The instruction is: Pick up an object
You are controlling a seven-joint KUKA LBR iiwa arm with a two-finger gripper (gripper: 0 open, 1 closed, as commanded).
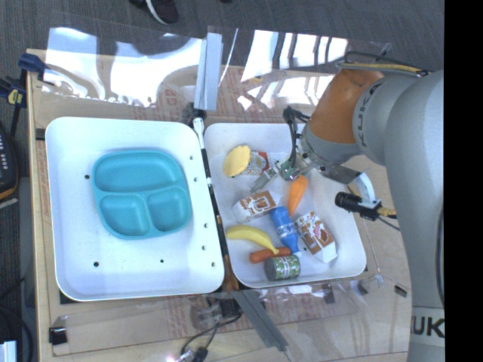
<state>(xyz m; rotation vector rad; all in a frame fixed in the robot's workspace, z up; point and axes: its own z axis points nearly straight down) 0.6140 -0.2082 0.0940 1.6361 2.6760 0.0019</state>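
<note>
1. The gripper [273, 173] sits low in the right bin [349, 256], its metal fingers [264, 179] slightly apart and angled toward the left, with nothing visibly between them. The task names no particular object, so any item in this bin counts.

2. The nearest candidates crowd the fingertips: a yellow lemon [237, 160] just to the left, a small printed packet [259, 161] beside it, an orange carrot [297, 194] just to the right, and a brown-and-white carton [257, 203] below. The main risk is a closure that lands between items rather than around one — the fingers then pinch air or nudge things aside.

3. The lemon is rounded and likely smooth; a grip off its middle probably squeezes it out sideways toward the bin wall.

4. The carrot tapers and lies at a slant — a grasp near the thin end may let it pivot and drop on the lift.

5. Lower in the bin, a blue bottle [284, 228], a second carton [317, 234], a banana [251, 237] and a green can [282, 268] lie touching or nearly so. A reach there risks catching two things at once, or tipping the can.

6. The left bin [68, 266] holds a blue divided tray [142, 192], well apart from the arm; it seems to pose no hazard to the pick.
</note>
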